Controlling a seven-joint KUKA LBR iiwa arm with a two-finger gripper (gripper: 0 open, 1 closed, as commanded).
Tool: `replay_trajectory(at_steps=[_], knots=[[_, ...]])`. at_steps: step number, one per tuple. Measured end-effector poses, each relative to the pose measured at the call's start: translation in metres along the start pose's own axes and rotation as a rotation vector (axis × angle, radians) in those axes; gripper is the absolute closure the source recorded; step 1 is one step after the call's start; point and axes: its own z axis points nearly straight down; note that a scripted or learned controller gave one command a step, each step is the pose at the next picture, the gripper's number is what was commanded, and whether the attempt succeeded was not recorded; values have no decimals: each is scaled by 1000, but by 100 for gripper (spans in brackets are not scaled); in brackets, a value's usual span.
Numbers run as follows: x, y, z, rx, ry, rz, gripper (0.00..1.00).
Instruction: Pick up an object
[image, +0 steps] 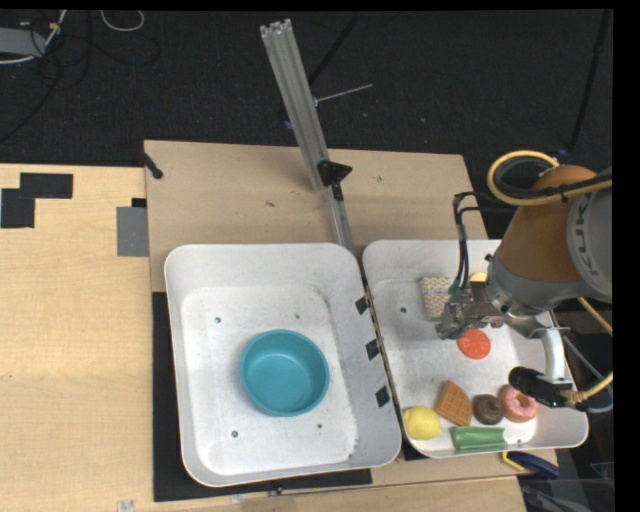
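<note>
In the right bin (400, 285) lie an orange-red round piece (475, 345), a speckled beige block (434, 293), a tan waffle-like square (453, 402), a yellow lemon (422, 422), a green bar (478, 437), a brown doughnut (488, 408) and a pink doughnut (519, 404). My gripper (456, 318) hangs low over this bin, just left of and above the orange-red piece and right below the beige block. Nothing shows between its tips. The arm's orange band (540, 240) rises behind it.
The left bin (200, 290) holds a teal bowl (285, 372). A slanted metal rail (300, 100) runs from the top down to the gap between the bins. Black clips (368, 325) sit along the bins' shared edge. Cables (520, 175) loop near the arm.
</note>
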Motion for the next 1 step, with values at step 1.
replay_trajectory(at_steps=[1], knots=[[7, 5, -58, -5, 0, -2, 100]])
